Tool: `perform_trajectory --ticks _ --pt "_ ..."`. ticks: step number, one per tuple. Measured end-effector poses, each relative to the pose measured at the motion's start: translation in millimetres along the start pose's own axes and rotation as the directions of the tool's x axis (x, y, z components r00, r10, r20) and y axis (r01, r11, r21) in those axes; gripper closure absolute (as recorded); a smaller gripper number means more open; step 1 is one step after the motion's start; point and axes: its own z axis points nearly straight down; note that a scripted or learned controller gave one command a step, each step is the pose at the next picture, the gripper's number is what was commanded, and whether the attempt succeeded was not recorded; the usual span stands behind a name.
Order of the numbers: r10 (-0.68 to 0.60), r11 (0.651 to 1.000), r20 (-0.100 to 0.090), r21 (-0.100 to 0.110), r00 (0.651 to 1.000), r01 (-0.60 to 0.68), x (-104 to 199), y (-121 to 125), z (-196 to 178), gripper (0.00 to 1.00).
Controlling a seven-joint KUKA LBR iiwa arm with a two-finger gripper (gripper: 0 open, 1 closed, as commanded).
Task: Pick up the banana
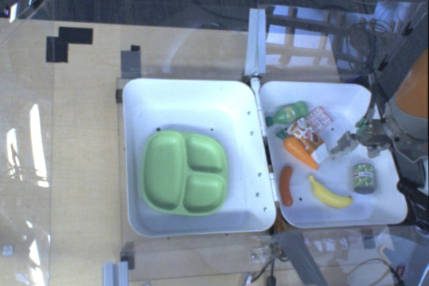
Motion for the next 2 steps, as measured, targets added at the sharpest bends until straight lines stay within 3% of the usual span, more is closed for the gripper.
perform_trajectory --ticks 1,2 --pt "0.045 0.999 0.000 -0.010 0.999 -0.045 49.8 -24.0 96.6 0.00" --pt "0.042 0.999 -0.001 -0.020 0.999 -0.042 50.9 -20.0 83.7 1.00"
